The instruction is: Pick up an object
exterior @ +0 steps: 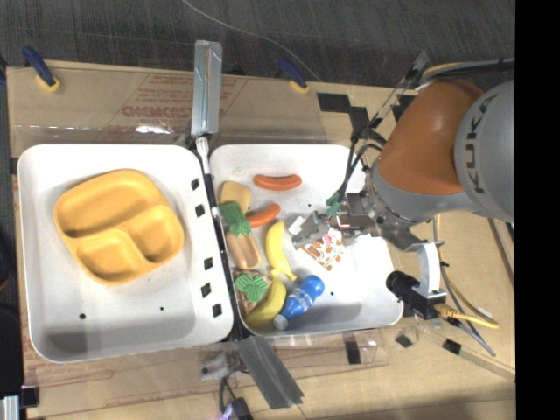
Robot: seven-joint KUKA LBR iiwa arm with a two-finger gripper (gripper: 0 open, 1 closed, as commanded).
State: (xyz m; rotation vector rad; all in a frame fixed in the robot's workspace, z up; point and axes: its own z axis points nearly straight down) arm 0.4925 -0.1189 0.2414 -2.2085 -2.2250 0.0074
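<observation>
On the cardboard-covered bench (490, 322), the grey arm's gripper (325, 232) hangs low in the right white bin (367, 300); its grip cannot be told. A small patterned packet (325, 248) lies just beneath, a yellow banana (276, 250) beside. A yellow divided plate (118, 223) fills the left bin (35, 234).

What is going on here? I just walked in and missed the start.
A grey and orange arm reaches into the right bin, its gripper low over a small red-and-white packet. Bananas, sausages and a blue bottle lie nearby. The left bin holds a yellow tray. Nothing is visibly lifted.
</observation>
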